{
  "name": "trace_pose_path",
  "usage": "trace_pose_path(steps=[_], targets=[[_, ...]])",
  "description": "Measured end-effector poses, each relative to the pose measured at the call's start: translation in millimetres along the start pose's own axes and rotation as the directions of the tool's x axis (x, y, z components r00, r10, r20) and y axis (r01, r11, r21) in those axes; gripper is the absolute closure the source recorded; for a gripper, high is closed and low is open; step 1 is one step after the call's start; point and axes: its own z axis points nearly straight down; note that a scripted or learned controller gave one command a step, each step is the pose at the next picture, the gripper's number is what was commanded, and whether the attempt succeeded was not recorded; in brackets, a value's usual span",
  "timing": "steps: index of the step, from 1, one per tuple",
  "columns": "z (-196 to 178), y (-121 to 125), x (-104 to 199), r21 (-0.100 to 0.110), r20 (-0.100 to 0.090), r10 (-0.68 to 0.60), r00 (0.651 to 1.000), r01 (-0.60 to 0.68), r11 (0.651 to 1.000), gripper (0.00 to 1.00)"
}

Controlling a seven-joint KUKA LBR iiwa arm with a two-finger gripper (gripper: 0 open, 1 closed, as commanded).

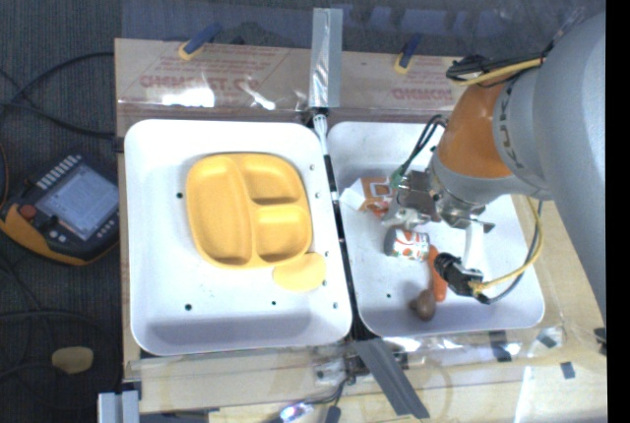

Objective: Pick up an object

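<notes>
We see the claw (411, 217) low in the right bin (512, 308) | just over a small can (408, 243) | open or closed — we cannot tell | nothing lifted yet — the pick is left.

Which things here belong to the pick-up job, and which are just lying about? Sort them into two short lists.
Belong to the job:
- claw, down in the right bin
- small white and orange object just below it
- orange and white packet
- brown-tipped orange tool

Just lying about:
- yellow divided tray in the left bin
- handheld controller on the floor
</notes>
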Motion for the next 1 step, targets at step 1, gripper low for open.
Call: trace_pose_path(steps=[1], targets=[[-145.5, 15.3, 47.5, 0.012, 0.005, 0.045, 0.999, -0.045, 0.999, 1.0]])
